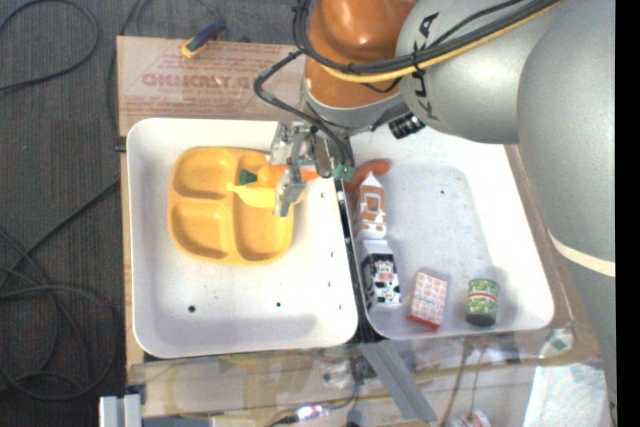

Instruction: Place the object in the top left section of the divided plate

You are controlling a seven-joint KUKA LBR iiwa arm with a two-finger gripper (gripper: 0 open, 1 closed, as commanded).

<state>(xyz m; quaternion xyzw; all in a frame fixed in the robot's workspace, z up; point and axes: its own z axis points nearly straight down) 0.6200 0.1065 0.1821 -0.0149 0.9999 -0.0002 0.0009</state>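
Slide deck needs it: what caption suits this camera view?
Grey arm's pincer over the yellow divided plastic plate in the left shallow white bin, an orange carrot-like toy beneath it.

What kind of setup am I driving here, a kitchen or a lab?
Likely a lab test bench: two white bins on a bench, toy food like a small bottle, loose cables on carpet.

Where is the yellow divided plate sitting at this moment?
The yellow divided plate lies in the upper part of the left white bin, with the gripper over its right edge.
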